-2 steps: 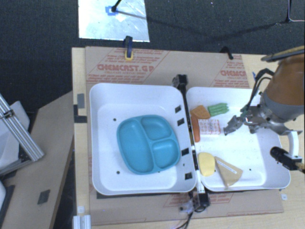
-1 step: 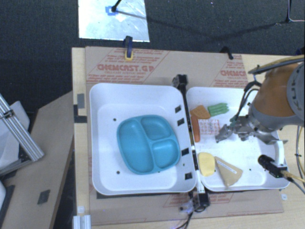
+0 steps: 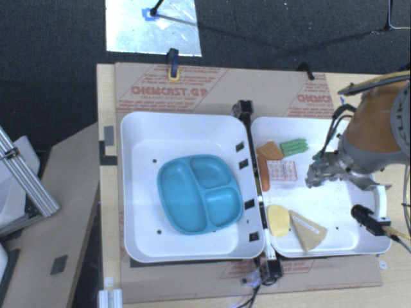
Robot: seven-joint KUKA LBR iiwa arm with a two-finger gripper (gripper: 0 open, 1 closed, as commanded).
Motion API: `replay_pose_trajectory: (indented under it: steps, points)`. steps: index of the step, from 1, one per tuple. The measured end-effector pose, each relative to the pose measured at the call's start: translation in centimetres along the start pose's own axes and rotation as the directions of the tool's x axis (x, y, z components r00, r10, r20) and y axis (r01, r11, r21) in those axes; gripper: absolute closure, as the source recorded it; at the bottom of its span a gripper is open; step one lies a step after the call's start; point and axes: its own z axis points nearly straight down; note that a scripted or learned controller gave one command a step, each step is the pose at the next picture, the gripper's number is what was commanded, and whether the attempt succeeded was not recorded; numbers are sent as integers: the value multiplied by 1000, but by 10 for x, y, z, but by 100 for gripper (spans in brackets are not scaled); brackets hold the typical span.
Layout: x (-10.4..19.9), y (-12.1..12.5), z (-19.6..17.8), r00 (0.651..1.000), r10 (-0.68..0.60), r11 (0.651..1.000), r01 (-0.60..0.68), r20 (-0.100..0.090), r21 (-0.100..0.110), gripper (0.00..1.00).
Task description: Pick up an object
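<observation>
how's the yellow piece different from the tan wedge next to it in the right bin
The yellow piece is rounded and bright yellow; the tan wedge is triangular and pale tan. The yellow piece lies against the bin's left wall; the wedge sits further right. Both lie flat near the right bin's front edge.

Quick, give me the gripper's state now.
Gripper: cannot be told; it hangs over the right bin, with nothing seen held.
</observation>
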Motion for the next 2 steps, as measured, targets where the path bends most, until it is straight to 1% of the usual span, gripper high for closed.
replay_pose_trajectory:
  steps: [1, 2]
  points:
    - [-10, -1, -58, 1000, 2, 1000, -2, 1, -2, 100]
    - [-10, 0, -70, 1000, -1, 1000, 1, 0, -1, 100]
